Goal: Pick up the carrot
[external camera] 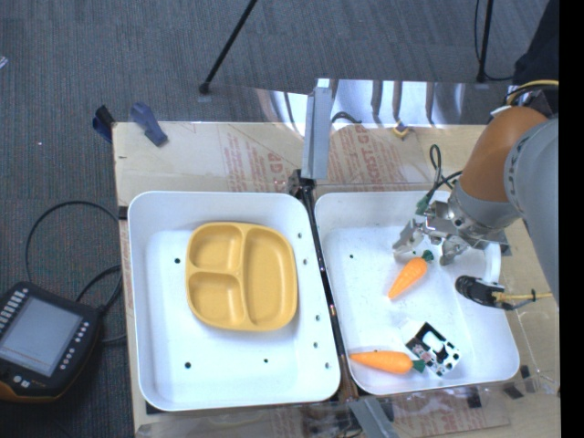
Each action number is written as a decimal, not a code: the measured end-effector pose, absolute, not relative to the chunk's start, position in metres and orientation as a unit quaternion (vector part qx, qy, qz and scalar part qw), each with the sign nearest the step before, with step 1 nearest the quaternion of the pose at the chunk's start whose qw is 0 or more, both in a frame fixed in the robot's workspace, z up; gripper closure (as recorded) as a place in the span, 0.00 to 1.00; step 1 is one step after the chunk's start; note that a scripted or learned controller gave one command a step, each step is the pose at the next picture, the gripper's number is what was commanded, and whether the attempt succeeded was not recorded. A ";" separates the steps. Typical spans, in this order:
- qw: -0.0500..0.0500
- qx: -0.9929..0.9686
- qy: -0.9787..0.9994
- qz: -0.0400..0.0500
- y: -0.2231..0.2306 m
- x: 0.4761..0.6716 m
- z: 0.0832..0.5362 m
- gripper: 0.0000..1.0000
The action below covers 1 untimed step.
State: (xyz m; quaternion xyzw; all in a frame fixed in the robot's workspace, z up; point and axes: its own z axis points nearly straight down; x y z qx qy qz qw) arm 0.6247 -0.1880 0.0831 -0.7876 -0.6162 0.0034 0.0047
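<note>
- Smooth orange plastic carrot (408, 277), tapered, green stub at its upper end, lying slantwise on the floor of the right white bin (365, 235), toward its far right corner.
- Second orange carrot (383, 361) of like make near the same bin's front edge, tip to the left, touching a small black-and-white patterned block (433, 349).
- Two-finger metal gripper (427, 242) poised just above the slanted carrot's green end, fingers spread wide, nothing between them.
- Best to close across the thick upper body rather than the stub; slick, rounded plastic likely to squirt out of an off-centre pinch.
- Glossy yellow three-compartment plate (243, 275) in the middle of the left white bin (151, 336), well apart.
</note>
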 end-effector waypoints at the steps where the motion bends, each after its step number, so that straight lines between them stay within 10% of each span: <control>1: 0.008 -0.786 -0.618 0.006 -0.187 0.624 0.090 1.00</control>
